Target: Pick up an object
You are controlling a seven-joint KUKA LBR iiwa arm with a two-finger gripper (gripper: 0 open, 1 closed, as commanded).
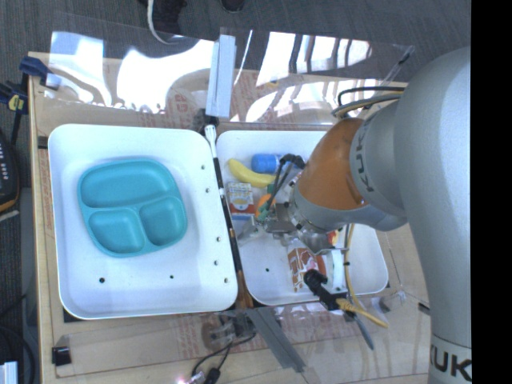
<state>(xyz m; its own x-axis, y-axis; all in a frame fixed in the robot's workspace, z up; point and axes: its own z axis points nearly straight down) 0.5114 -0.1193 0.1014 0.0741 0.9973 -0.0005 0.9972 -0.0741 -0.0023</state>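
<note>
Here, the arm (384, 158) overhangs the banana (244, 172).

The grey KUKA arm (428, 126) enters from the right side of the frame and fills much of its right half, bending down and leftward toward the centre. Its orange band (340, 174) sits just above the wrist, right of centre. Below the band the gripper (276, 218) points down and left, its tip lying near the middle of the frame.
</note>
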